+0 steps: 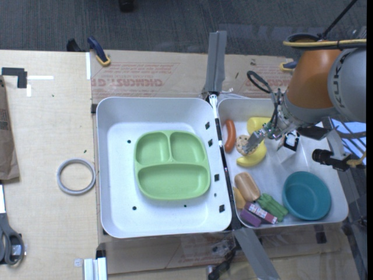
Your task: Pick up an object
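Banana (254, 156) lies in the upper part of the right bin (338, 212), with the hand (252, 144) down on it; whether the hand grips it, I cannot tell. Just left lies a sausage (230, 135), lower right a teal bowl (307, 195), and the left bin (111, 174) holds a green tray (172, 165).

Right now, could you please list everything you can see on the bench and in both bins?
divided plate: one, green, middle of left bin
hot dog: one, red-orange, right bin, upper left
banana: one, yellow, under the gripper
yellow toy: one, behind the banana
bread piece: one, tan, right bin, lower left
marker: one, purple, front edge
green toy: one, beside the marker
bowl: one, teal, right bin, lower right
tape roll: one, grey, bench left
clamp: one, blue, bench rear
gripper: one, grey, over the banana
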Motion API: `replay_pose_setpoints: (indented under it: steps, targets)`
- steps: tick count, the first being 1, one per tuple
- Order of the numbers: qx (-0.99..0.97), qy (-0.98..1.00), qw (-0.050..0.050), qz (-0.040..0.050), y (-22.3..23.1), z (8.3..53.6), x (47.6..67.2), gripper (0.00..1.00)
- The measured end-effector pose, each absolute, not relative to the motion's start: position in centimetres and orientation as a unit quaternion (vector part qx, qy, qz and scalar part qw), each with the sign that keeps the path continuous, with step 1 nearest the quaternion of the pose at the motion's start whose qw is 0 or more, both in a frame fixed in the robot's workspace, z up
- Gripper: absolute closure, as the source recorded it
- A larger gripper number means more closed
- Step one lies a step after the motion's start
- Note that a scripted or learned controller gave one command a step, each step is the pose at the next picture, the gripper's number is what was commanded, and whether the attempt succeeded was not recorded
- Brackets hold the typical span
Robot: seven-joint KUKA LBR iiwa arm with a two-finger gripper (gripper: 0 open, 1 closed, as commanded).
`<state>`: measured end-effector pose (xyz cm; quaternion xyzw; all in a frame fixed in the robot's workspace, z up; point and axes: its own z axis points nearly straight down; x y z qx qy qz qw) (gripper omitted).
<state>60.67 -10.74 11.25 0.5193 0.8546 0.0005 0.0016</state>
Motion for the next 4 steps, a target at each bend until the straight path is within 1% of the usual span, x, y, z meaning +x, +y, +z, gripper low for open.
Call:
replay_pose_setpoints:
  steps: [1, 2, 3, 4]
  targets:
    - [0.541, 0.841, -0.019, -0.0094, -11.4, 10.7, 64.9, 0.0]
    - [0.572, 0.82, -0.015, -0.007, -11.4, 10.1, 65.4, 0.0]
    - [0.57, 0.822, 0.0, -0.0004, -10.1, 9.2, 61.8, 0.0]
    - [0.502, 0.865, 0.001, 0.0, -7.5, 19.2, 58.0, 0.0]
